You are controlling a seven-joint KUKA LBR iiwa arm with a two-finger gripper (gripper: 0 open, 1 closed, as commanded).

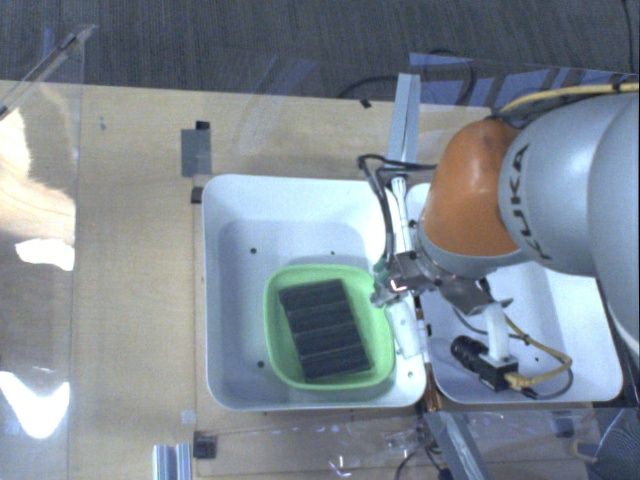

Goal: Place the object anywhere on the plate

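A green plate [283,356] lies in the left white bin [235,218], toward its front right. A black ridged rectangular object [322,329] rests flat on the plate, covering most of its middle. My gripper [397,284] hangs over the divide between the two bins, just beside the plate's right rim and apart from the black object. The grey arm with its orange band [470,203] covers much of the right bin [585,358].
The left bin's back and left floor is bare white. A grey post [404,123] stands behind the bins, and a small grey block [196,151] sits on the wooden bench at the back left. Cables run along the bin divide.
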